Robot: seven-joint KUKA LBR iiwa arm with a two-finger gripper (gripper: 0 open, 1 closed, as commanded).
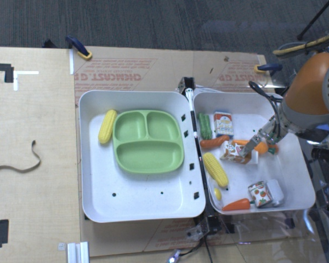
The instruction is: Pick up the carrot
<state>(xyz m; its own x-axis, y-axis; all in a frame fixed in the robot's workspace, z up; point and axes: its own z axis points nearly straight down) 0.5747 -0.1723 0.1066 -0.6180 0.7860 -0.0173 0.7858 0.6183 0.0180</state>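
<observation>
The tabletop [33, 119] holds two white bins. The left bin [93, 196] has a green plate [148, 141] with a corn cob [106, 126] beside it. In the right bin [296, 196] the pincer [256, 145] reaches down, and I cannot tell its grip. A carrot [214, 143] lies just left of the pincer.

Dark grey carpet [153, 10] covers the floor beyond the bench. The bench top [27, 108] is pale wood, with a brown cardboard sheet [131, 70] laid over it and fastened at the far edge by a blue-and-yellow clamp [78, 46]. Lighting is even and soft.
</observation>
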